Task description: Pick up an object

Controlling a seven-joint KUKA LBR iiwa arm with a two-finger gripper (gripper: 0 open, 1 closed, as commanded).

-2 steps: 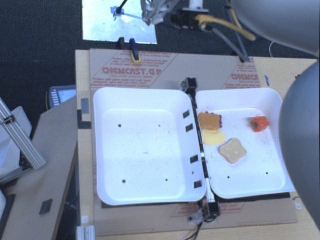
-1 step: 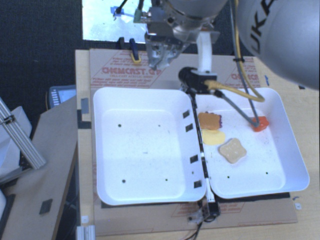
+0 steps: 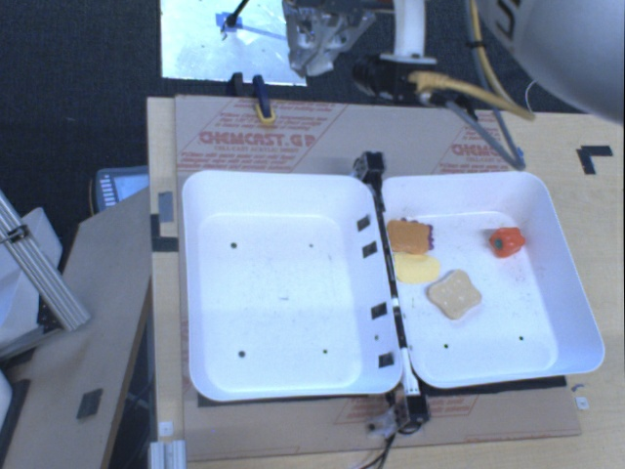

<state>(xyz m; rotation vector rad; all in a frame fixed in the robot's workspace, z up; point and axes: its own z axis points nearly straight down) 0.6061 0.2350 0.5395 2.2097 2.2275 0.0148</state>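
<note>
The robot's large, rounded pale-grey arm housing [image 3: 557, 27] carried part of a dark printed letter. Yellow cables [image 3: 469, 88] ran along it beside a white cylindrical link [image 3: 408, 18] and a black fitting [image 3: 386, 74]. The metallic silver gripper assembly [image 3: 317, 29] showed bare plates and small fasteners.

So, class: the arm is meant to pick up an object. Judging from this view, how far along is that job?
Nothing looks done yet. The gripper sits high at the top of the view, above the bench and away from both bins. All the toy foods lie in the right bin: an orange piece, a yellow slice, a toast piece and a red piece. Left to do: approach, grasp and lift.
</note>
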